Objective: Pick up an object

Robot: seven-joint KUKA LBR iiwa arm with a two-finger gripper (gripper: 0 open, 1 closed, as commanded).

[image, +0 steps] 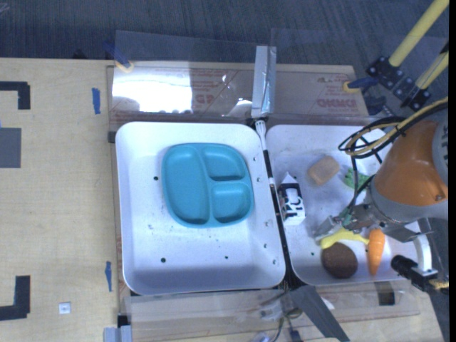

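Fingers low over the yellow piece; released or clenched: cannot tell, the wrist covers them. Yellow piece lies at the near side of the right bin, touching the brown round object just nearer, with the orange carrot just to its right. Tan block well apart, farther back. Blue tray in the left bin. Step judged: grasp, nothing lifted yet. Next move calls for closing on the yellow piece alone, then a straight lift
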